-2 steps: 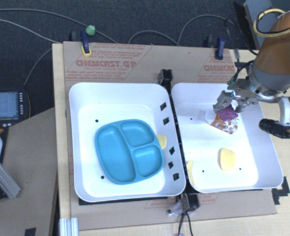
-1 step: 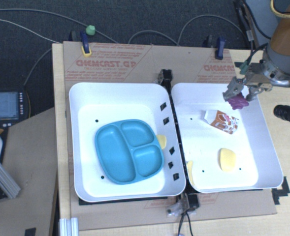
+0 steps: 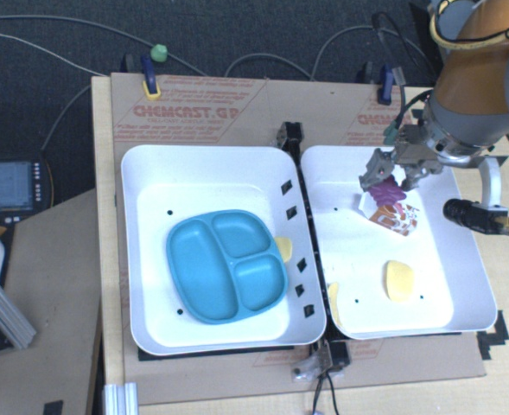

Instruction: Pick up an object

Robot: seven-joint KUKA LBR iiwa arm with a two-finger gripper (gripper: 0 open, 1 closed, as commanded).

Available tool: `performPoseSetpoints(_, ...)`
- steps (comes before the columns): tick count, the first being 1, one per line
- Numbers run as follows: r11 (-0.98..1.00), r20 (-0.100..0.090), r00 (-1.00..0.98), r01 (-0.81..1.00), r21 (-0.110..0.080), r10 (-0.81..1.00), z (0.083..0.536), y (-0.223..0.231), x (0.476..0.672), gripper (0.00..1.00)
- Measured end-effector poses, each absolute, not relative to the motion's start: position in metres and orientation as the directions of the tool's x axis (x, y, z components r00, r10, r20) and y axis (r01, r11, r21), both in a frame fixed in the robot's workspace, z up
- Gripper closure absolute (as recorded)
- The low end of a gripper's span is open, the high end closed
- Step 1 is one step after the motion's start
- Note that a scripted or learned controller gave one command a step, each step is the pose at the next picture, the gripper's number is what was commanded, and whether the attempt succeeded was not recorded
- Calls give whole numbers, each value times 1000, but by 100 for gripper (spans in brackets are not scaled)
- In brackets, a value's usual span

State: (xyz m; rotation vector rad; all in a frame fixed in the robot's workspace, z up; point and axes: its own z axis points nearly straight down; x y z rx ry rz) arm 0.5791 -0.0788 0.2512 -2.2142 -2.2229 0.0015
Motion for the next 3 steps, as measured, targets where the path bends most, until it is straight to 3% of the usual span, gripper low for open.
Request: performPoseSetpoints(3,7,3,-7,1000,-3,1000,258,88,547,100)
